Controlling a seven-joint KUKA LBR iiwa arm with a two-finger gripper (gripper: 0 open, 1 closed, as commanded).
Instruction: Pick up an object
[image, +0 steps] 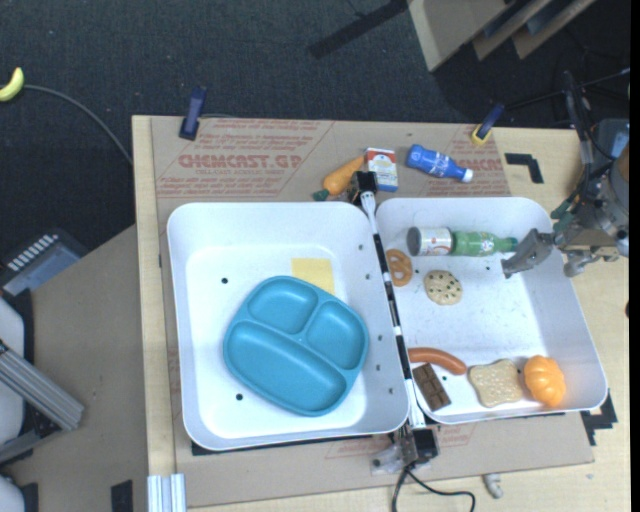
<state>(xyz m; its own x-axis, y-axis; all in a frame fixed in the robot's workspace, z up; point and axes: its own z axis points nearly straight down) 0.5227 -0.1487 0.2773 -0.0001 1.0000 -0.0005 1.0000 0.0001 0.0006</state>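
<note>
The right bin (500, 310) holds a green bottle with a silver cap (462, 242), a pretzel (399, 267) and a cookie (442, 288). Along its near side lie a sausage (437, 359), a chocolate bar (431, 386), a bread slice (496, 382) and an orange fruit (545, 379). My gripper (551, 259) hovers over the bin's right part, just right of the bottle's tip. It is open, and nothing sits between its fingers.
The left bin (200, 300) carries a blue divided plate (295, 343) and a yellow cheese slice (314, 271). Behind the bins on the board lie a blue bottle (438, 163), a small carton (380, 168) and a carrot (343, 176). Blue clamps (192, 113) hold the board's far edge.
</note>
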